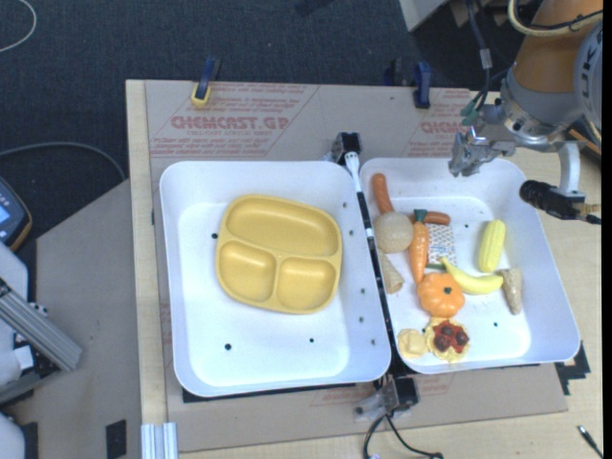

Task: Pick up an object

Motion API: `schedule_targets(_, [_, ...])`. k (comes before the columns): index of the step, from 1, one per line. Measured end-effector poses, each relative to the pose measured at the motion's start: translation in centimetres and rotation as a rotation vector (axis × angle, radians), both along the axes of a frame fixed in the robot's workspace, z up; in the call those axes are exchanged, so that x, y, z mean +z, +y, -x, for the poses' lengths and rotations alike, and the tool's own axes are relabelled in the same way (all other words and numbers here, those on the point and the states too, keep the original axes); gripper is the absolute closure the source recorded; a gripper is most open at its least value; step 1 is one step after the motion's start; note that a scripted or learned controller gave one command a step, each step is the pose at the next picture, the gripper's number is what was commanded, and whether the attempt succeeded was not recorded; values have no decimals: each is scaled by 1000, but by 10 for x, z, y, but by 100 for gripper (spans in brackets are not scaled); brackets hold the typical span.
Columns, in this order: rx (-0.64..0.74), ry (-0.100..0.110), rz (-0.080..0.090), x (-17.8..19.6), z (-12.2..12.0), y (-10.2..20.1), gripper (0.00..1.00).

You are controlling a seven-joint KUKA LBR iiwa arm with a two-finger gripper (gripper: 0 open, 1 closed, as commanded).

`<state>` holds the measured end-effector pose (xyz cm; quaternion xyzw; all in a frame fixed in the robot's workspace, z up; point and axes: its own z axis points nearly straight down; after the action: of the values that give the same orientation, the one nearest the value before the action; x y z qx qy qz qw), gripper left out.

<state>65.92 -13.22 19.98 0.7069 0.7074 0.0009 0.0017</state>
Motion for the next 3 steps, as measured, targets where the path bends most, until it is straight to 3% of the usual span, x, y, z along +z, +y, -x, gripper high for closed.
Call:
schedule_targets(1, [1,0,0,26,-1,0,100])
schedule_targets(2, [1,7,-2,34,29,39,100])
schedule_targets(3, [0,6,-2,28,45,53,100])
